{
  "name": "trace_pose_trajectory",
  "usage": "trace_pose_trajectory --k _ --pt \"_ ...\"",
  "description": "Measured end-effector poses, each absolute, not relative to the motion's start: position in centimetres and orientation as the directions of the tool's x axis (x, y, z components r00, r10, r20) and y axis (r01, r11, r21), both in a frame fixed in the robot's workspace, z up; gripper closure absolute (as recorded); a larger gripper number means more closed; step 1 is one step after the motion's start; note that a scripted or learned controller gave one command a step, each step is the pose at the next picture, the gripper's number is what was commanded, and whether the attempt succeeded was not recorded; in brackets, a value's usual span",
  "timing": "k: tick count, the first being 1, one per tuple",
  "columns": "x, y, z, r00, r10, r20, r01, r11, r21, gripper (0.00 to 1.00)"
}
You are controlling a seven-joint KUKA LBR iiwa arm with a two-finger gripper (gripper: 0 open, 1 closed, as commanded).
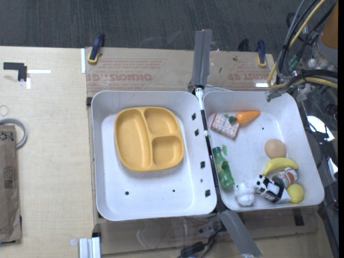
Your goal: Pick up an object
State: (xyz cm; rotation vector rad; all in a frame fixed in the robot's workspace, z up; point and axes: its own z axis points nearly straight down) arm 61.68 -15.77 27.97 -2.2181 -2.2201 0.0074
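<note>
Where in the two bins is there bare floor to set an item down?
Left bin: the strip below the yellow plate. Right bin: the middle, between carrot, egg and green bottle. Crowded: its lower right corner, around the banana.

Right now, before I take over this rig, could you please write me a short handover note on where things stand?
Gripper: the arm sits at the far right, above the bins; finger state cannot be told.
Things: the right bin holds a carrot, a small box, a green bottle, an egg, a banana, a cow toy and a lemon. The left bin holds a yellow divided plate.
Done: nothing lifted.
Left: pick up one object.
</note>
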Motion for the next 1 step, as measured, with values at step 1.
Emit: trace_pose_trajectory --k 1 --pt "65.91 -16.38 15.75 -0.280 0.960 0.000 0.960 0.280 -0.003 0.00"
